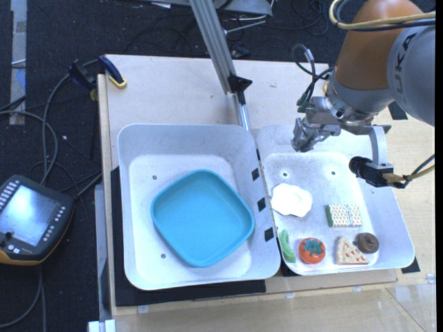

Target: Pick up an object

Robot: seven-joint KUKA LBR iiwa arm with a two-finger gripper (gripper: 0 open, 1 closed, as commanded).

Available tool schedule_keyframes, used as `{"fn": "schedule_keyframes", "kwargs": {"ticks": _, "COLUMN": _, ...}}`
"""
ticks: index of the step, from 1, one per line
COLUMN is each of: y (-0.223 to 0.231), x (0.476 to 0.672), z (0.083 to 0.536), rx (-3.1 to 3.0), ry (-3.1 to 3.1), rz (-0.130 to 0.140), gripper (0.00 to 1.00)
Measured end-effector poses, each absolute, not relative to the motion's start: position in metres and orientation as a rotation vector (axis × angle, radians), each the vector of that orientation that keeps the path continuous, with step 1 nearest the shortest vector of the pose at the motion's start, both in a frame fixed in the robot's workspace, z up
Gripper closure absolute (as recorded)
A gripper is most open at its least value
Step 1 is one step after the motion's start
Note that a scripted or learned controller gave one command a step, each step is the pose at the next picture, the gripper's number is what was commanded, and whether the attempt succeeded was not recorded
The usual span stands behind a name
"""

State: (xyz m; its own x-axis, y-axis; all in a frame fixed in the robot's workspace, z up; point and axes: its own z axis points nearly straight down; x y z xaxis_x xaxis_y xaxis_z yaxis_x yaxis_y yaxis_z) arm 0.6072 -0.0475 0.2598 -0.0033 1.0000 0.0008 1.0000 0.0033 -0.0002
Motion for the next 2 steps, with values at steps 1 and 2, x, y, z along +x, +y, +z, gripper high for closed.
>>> {"fn": "schedule_keyframes", "kwargs": {"ticks": 1, "y": 0.004, "x": 0.587, "z": 0.264, "rx": -2.215, "ry": -2.226, "rz": -0.001, "gripper": 1.00}}
{"fn": "schedule_keyframes", "kwargs": {"ticks": 2, "y": 0.061, "x": 0.567, "z": 0.261, "rx": -2.215, "ry": -2.226, "rz": -0.001, "gripper": 1.00}}
